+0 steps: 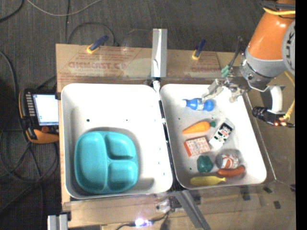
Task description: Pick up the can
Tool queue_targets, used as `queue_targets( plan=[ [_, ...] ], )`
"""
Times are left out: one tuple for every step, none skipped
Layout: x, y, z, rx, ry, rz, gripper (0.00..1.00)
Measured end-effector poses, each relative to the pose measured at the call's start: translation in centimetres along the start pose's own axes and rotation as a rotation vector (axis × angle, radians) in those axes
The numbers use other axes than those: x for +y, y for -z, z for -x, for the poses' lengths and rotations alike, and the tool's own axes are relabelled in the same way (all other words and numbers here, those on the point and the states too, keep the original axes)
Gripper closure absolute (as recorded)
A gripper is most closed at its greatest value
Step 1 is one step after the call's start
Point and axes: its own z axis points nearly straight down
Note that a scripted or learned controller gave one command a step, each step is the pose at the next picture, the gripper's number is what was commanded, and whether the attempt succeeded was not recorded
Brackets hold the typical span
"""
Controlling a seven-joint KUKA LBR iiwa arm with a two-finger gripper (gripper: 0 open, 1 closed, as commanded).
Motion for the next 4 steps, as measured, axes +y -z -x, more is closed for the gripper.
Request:
queue_targets(
  plan=[
    [-3.5, -12.1, 8.0, -0.001, -0.188, -0.002, 0.0],
    [-9.5, -15.4, 6.6, -0.002, -0.234, 0.038, 0.0],
    [-10.1, -16.1, 5.0, -0.011, -0.092, 0.023, 0.0],
    [-10.1, -15.2, 4.8, -0.008, -0.091, 0.02, 1.0]
  ],
)
